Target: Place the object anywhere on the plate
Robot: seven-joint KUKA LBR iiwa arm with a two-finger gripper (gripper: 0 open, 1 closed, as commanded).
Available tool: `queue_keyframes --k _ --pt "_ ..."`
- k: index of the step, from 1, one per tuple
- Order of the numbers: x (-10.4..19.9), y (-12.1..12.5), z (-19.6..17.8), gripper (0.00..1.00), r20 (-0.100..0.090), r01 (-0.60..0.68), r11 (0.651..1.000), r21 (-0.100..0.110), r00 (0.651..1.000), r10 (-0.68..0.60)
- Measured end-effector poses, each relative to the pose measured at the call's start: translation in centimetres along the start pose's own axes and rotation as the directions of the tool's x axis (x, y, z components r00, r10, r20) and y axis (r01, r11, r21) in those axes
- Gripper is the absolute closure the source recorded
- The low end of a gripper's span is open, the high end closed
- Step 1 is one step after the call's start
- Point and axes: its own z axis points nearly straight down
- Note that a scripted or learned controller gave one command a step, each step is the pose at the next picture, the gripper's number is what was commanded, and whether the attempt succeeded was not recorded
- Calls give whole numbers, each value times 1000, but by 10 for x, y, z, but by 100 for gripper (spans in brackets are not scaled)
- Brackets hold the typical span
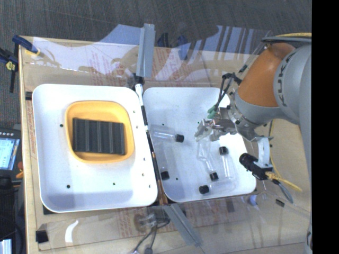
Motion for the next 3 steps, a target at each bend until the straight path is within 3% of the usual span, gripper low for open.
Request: queue_keyframes --k 1,2,3 --pt "67 13 -45 100 3 236 972 -2 972 -236" --pt "109 63 -30 100 3 493 870 -1 870 -493" --pt "139 78 -19 100 5 695 719 -2 719 -695"
